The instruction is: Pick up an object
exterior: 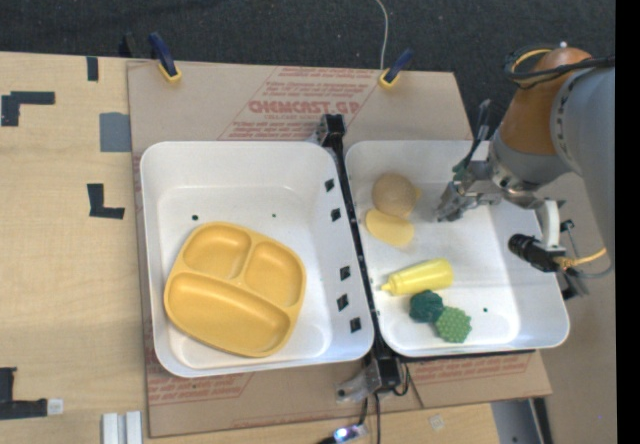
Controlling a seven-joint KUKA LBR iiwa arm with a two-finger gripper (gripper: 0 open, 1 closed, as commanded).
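Tool (450,206) near right bin (520,332) far edge; toys leftward.

Right bin (500,262): tan ball (394,193), pale yellow piece (389,228), yellow bottle (418,278), two green broccoli (440,316).

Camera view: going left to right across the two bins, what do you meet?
Yellow divided tray in the left bin → yellow squeeze bottle in the right bin → the gripper at the end of the arm.
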